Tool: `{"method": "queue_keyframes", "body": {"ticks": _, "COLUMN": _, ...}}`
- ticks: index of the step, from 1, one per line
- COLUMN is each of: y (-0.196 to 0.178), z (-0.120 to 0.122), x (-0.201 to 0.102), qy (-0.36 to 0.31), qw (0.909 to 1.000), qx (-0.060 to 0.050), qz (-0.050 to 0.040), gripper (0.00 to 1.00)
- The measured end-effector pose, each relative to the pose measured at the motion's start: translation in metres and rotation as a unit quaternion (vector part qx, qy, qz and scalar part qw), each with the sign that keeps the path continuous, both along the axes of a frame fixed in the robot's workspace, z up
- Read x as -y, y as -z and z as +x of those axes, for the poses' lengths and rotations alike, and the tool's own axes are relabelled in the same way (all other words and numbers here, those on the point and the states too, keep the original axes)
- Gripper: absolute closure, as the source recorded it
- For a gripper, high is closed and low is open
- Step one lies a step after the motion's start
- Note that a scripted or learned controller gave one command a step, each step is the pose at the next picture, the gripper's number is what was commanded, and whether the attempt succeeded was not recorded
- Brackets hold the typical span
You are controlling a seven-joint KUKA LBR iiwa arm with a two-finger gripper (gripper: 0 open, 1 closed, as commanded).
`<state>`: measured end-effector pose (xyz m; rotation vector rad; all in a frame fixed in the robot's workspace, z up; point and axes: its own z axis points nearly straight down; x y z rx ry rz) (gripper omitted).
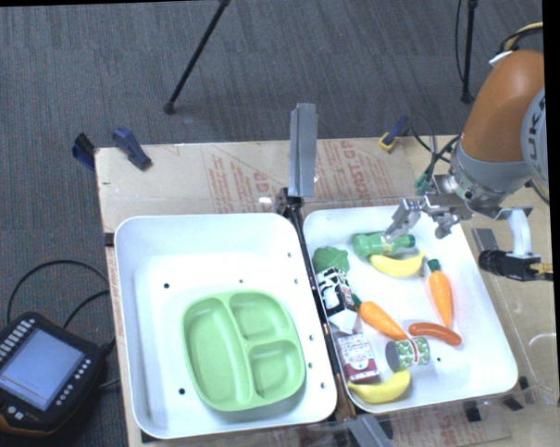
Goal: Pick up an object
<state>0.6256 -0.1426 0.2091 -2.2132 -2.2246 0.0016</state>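
The arm's grey metal 2-finger pincer (419, 219) hung over the far edge of the right white plastic bin (482, 283), its fingers parted and nothing between them. Just below its left finger lay a green plastic toy vegetable (381, 242), perhaps touching it, though the slant made that hard to tell. A small yellow banana (398, 264) lay just nearer than that. An orange toy carrot (440, 294) lay further toward the camera. Well left of the pincer, the left white bin (143, 270) held a pale green divided tray (242, 351).
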Motion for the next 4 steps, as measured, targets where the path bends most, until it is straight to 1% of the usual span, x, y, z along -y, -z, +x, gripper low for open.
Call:
{"method": "queue_keyframes", "body": {"ticks": 1, "y": 0.086, "z": -0.088, "x": 0.071, "qy": -0.016, "qw": 0.9999, "qx": -0.001, "qz": 0.0007, "gripper": 0.0}}
{"method": "queue_keyframes", "body": {"ticks": 2, "y": 0.123, "z": -0.06, "x": 0.066, "qy": -0.02, "qw": 0.9998, "qx": -0.001, "qz": 0.0036, "gripper": 0.0}}
{"method": "queue_keyframes", "body": {"ticks": 3, "y": 0.114, "z": -0.061, "x": 0.069, "qy": -0.016, "qw": 0.9999, "qx": -0.002, "qz": 0.0034, "gripper": 1.0}}
{"method": "queue_keyframes", "body": {"ticks": 4, "y": 0.039, "z": 0.019, "x": 0.043, "qy": -0.056, "qw": 0.9984, "qx": 0.002, "qz": -0.0007, "gripper": 1.0}}
